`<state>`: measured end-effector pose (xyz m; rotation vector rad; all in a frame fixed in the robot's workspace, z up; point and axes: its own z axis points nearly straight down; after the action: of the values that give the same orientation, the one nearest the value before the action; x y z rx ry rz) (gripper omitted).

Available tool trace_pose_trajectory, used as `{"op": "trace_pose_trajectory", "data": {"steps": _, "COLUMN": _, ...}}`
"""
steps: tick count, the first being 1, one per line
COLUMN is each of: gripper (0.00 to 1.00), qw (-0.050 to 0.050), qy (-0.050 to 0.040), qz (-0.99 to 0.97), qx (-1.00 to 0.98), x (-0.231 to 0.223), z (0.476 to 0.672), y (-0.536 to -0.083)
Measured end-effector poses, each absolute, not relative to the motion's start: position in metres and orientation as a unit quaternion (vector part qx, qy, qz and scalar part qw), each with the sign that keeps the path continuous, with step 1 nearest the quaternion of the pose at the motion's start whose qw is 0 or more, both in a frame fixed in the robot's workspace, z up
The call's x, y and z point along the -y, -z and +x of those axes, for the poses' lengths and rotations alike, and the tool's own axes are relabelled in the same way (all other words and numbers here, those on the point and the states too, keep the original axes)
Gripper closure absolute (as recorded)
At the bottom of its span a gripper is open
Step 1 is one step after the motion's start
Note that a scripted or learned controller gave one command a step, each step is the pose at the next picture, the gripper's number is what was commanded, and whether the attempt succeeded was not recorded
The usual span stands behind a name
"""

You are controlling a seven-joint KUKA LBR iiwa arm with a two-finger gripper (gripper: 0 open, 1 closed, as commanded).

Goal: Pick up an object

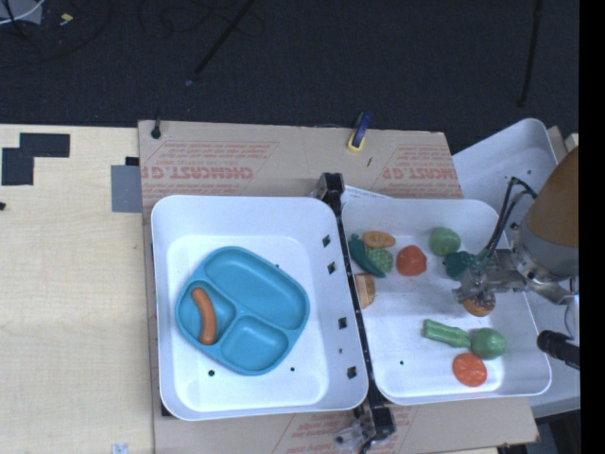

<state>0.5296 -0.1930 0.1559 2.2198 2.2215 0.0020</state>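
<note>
My gripper [475, 289] hangs low over the right part of the right bin [416, 391], reaching in from the right. Directly under it lies a small brown and orange piece [480, 305], partly hidden by the gripper. A dark teal piece [458, 263] sits just to its upper left. Near it are a green ball [442, 241], a red tomato [410, 260], a green stalk-like toy [463, 337] and a red-orange fruit [470, 370].
Along the right bin's left wall lie a green and yellow corn-like toy [371, 255], an orange piece [379, 239] and a brown disc [364, 291]. The left bin [236, 218] bears a blue divided plate [269, 301] with an orange sausage [203, 315].
</note>
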Motion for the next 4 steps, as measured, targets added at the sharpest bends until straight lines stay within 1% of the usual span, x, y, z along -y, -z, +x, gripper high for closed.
{"op": "trace_pose_trajectory", "data": {"steps": 1, "gripper": 1.00, "qw": 0.001, "qy": -0.0007, "qz": 0.707, "qx": -0.707, "x": 0.201, "z": 0.535, "y": -0.202}}
{"op": "trace_pose_trajectory", "data": {"steps": 2, "gripper": 1.00, "qw": 0.000, "qy": -0.0004, "qz": 0.707, "qx": -0.708, "x": 0.202, "z": 0.536, "y": -0.229}}
{"op": "trace_pose_trajectory", "data": {"steps": 3, "gripper": 1.00, "qw": -0.002, "qy": -0.0003, "qz": 0.706, "qx": -0.709, "x": 0.146, "z": 0.525, "y": -0.233}}
{"op": "trace_pose_trajectory", "data": {"steps": 4, "gripper": 1.00, "qw": -0.003, "qy": 0.0009, "qz": 0.706, "qx": -0.708, "x": 0.105, "z": 0.503, "y": -0.221}}
